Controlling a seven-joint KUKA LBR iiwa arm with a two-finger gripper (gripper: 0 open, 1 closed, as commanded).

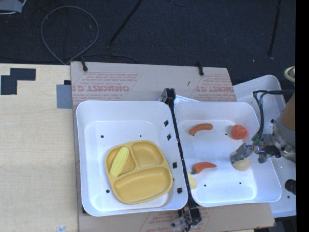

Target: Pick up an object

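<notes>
The gripper [240, 154] is sitting right over a small pale round piece [242, 164] at the right bin's [227, 197] right side. Can't tell if the jaws are open or closed. It looks like light, hard, slick toy plastic, so I'd pinch across the middle.

Dark blue carpet [193, 28] (strewn with black cables [70, 30]) lies beyond a pale wooden bench [34, 163], where a printed cardboard sheet [145, 83] covers the surface under even light.

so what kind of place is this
Probably a robotics lab test bench: two white bins on cardboard, toy food like corn on a yellow plate, and cables on the dark floor.
</notes>
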